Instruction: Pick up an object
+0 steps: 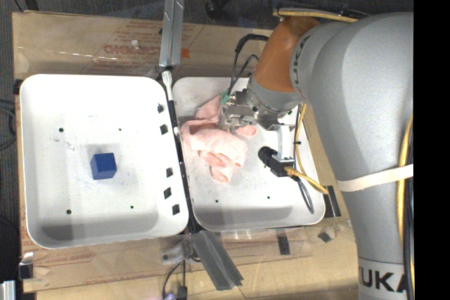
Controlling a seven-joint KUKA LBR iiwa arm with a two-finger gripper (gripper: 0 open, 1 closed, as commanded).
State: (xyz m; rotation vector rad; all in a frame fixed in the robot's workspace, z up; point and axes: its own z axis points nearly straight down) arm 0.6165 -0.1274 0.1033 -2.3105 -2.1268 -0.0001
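Note:
A pale pink crumpled cloth [216, 140] lies in the right bin [246, 211], toward its upper left. My gripper [232, 116] reaches down from the right and sits right on the cloth's upper edge, its tip buried among the folds. A small blue cube [103, 165] rests in the left bin [84, 102], far from the gripper.
A metal divider [171, 144] with black clips runs between the two bins. The arm's big grey body [365, 123] covers the right side of the right bin. A black fitting with a yellow cable [278, 161] hangs just right of the cloth.

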